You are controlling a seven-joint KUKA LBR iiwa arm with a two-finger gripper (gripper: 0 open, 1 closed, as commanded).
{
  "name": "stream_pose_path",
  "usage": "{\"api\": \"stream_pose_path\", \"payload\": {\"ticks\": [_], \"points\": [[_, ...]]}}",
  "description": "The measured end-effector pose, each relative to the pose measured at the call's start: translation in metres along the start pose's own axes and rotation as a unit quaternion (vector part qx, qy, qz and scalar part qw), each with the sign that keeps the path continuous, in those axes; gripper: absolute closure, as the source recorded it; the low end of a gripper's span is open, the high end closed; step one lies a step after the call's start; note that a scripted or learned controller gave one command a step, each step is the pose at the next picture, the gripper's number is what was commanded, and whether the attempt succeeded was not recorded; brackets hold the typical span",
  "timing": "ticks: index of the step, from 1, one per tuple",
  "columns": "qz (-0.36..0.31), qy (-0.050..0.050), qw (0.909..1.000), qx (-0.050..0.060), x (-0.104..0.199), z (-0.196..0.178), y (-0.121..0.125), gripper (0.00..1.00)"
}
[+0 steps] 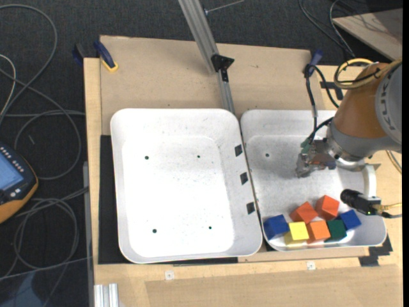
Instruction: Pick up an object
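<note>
My pincer (pixel 309 165) hangs over the right bin, above its bare speckled floor.

The shallow white plastic right bin (pixel 275 136) holds a cluster of small hard-edged cubes at its near end: a blue cube (pixel 275 225), a yellow cube (pixel 298 231), three orange cubes (pixel 305 212) (pixel 328 205) (pixel 317 230), a green cube (pixel 337 228) and a second blue cube (pixel 350 219), all packed touching or just beside each other. My pincer is apart from them; whether it is wide or narrow I cannot tell. The rounded white left bin (pixel 128 171) sits beside it on the pale wooden surface (pixel 160 69).
</note>
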State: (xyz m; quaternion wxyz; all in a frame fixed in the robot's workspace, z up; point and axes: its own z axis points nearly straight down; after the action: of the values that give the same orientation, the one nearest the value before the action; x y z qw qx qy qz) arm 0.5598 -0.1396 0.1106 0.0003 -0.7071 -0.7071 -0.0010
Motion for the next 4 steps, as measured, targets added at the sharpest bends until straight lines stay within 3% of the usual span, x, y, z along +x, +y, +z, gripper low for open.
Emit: {"api": "stream_pose_path", "payload": {"ticks": [3, 4], "points": [[-0.001, -0.002, 1.0, -0.002, -0.012, -0.128, -0.004, 1.0], [-0.004, 0.0, 1.0, -0.002, 0.044, -0.136, 0.006, 1.0]]}}
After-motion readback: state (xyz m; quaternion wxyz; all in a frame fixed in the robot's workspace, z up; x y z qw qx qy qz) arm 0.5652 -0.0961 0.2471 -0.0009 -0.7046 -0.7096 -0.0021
